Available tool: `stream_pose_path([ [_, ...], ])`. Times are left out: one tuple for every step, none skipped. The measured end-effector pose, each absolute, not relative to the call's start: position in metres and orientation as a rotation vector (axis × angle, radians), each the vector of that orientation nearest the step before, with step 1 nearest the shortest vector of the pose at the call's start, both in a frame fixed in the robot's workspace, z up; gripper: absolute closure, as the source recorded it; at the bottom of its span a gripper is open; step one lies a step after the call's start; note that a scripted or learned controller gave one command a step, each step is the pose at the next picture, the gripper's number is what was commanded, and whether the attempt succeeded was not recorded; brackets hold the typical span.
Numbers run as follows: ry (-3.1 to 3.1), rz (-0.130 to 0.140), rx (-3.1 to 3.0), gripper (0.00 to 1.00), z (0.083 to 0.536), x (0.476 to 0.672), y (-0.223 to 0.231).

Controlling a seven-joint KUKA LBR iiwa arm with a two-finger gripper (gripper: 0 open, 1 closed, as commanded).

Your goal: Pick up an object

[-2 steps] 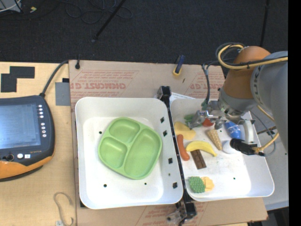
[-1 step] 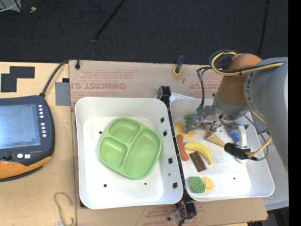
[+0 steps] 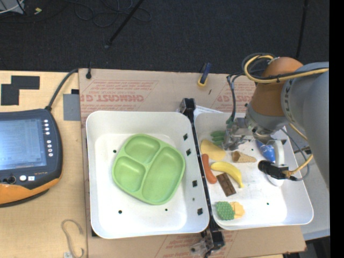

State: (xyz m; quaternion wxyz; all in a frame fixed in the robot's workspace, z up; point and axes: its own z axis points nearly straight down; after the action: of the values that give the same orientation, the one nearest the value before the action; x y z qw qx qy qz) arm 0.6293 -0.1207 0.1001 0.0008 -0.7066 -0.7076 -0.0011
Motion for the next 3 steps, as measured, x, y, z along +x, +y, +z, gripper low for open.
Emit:
stream_pose_path([
  [-2.221,0.0,-2.221,1.0,0.143,0.631,-0.118],
  [-2.221,0.0,-2.223,1.0,0.188,0.63,-0.125],
  [-2.222,-0.001,-2.223,1.0,0.23,0.63,-0.126],
])
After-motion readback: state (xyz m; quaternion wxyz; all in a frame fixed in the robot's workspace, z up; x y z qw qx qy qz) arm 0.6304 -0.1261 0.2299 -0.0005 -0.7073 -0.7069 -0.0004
